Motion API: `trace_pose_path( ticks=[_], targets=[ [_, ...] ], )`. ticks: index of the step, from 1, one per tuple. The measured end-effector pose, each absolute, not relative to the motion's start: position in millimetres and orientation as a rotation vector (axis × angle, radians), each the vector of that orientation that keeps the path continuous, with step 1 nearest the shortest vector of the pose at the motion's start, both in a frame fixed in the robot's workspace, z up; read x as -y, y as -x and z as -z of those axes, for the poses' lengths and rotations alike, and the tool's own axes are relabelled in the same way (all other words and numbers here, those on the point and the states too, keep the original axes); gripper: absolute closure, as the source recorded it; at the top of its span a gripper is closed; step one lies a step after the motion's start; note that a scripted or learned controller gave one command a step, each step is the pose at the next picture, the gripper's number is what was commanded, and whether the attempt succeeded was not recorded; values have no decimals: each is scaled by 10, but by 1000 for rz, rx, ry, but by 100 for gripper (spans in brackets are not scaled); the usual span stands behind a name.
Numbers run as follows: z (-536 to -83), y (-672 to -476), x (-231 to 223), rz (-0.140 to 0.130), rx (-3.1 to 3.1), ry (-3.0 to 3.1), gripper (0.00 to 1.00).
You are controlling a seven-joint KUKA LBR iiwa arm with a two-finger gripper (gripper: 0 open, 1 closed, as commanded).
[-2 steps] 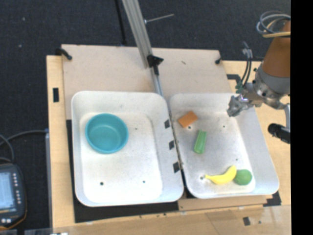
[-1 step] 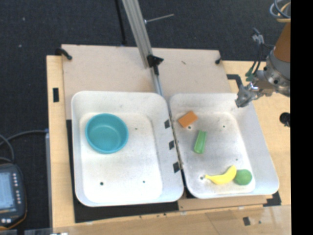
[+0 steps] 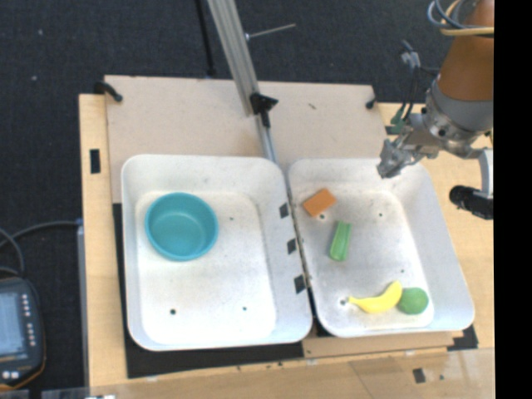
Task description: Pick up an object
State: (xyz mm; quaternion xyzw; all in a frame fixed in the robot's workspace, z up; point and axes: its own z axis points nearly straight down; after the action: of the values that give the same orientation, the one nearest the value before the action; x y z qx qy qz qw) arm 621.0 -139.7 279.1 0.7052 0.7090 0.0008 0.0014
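The right bin (image 3: 432, 223) holds an orange block (image 3: 318, 202) near its far left, a green cylinder (image 3: 339, 241) in the middle, and a yellow banana (image 3: 376, 299) beside a green ball (image 3: 413, 300) at the near edge. A teal bowl (image 3: 182, 226) sits in the left bin (image 3: 249, 306). My gripper (image 3: 391, 166) hangs over the far right corner of the right bin, well apart from every object, with nothing seen in it.
A slanted aluminium pole (image 3: 237, 56) rises from behind the seam between the bins. A tan board (image 3: 183, 115) lies behind them. A tablet-like device (image 3: 17, 318) sits off the bench at lower left.
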Motion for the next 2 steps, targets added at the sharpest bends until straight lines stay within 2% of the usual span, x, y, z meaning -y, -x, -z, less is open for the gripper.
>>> trace_pose_path(
  ticks=[1, 2],
  targets=[
    [-2812, -6312, 828, -4, -2228, -2212, 100],
    [-2636, -6376, 348, 1, -2228, -2215, 100]
  ],
)
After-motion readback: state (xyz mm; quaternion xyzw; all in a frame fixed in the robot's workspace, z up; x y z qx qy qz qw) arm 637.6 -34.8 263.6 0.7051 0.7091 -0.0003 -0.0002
